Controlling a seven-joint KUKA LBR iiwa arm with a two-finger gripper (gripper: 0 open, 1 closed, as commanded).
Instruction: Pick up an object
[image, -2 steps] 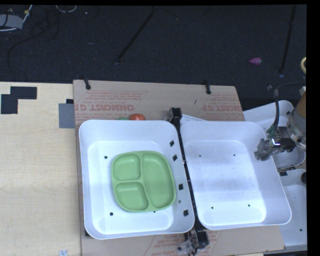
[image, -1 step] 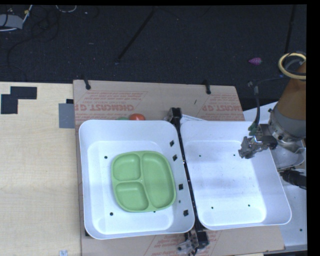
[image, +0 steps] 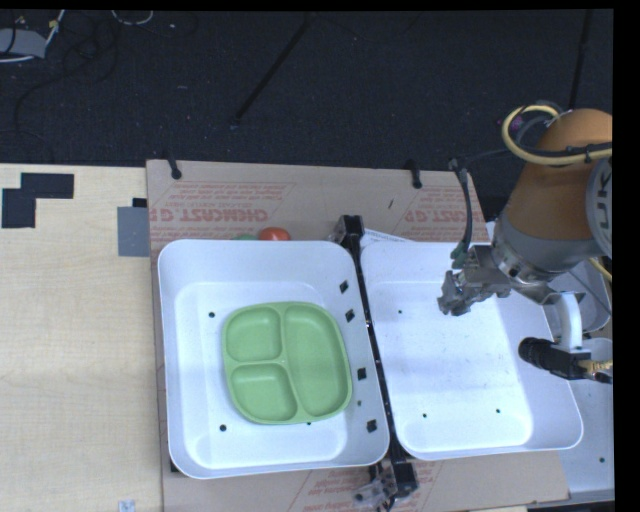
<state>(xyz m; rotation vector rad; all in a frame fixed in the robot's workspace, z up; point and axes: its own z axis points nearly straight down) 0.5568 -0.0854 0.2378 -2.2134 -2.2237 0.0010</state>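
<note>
Green divided plate (image: 287, 362) lies flat, long axis up-down; gripper (image: 456, 297) grip state unclear.

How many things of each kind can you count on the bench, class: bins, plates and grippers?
Bins: 2, left bin and right bin
Plates: 1, green plate in the left bin
Grippers: 1, gripper over the right bin
Total: 4

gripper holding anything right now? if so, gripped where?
Nothing visibly held. The gripper hangs above the right bin; the green divided plate lies untouched in the left bin.
</note>
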